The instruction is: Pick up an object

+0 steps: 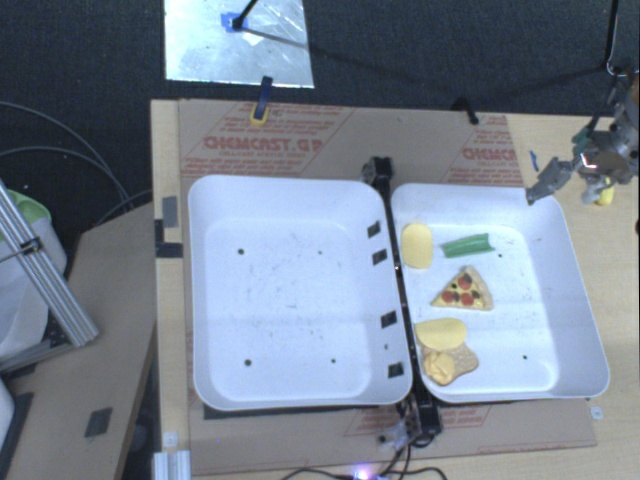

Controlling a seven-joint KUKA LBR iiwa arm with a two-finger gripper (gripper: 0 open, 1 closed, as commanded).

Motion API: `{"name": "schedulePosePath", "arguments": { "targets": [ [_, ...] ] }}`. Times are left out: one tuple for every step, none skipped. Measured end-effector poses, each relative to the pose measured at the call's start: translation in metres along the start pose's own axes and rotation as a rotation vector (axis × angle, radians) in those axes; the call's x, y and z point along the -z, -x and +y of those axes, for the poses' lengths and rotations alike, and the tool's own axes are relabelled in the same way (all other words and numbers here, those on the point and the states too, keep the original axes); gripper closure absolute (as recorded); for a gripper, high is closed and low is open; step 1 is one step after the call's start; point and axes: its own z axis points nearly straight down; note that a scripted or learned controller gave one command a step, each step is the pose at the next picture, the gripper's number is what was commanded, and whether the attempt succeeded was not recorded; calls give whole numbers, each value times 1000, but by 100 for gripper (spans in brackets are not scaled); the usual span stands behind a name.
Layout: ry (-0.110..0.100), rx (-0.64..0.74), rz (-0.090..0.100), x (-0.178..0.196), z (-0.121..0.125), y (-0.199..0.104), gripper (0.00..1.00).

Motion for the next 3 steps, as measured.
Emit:
{"name": "schedulePosePath", "arguments": {
  "targets": [
    [-8, -1, 3, -189, -29, -18, 0],
    [2, 9, 3, -181, 6, -104, 0],
    [-8, -2, 3, -182, -72, -123, 0]
  ]
}}
